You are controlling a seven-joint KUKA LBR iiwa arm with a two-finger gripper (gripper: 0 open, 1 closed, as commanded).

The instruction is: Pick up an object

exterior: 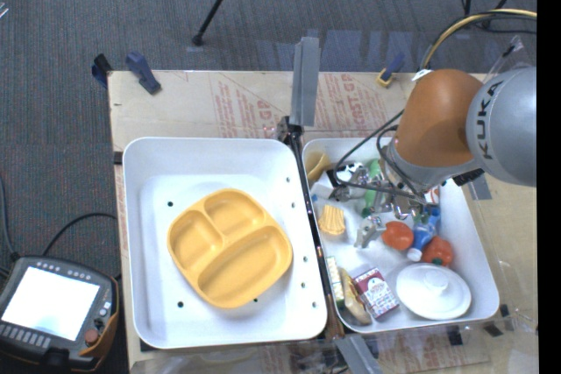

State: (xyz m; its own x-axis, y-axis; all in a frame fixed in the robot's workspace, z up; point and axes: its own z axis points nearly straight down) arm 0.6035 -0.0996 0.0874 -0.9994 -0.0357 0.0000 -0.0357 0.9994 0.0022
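The arm reaches in from the right over the right bin (485,263), its orange band over the bin's upper part. My gripper (375,219) hangs low over the middle of that bin among several small toys. Just below it lie a red-orange tomato-like toy (399,235) and a blue piece (424,235). A ridged yellow toy (332,221) lies to its left and a green piece (373,167) above it. Nothing is visibly held.
A yellow divided plate (230,247) lies in the left bin (149,162). The right bin also holds a white bowl (432,291), a red carton (375,292), a red toy (437,251) and a yellow scoop (317,162). A teach pendant (54,305) sits at the lower left.
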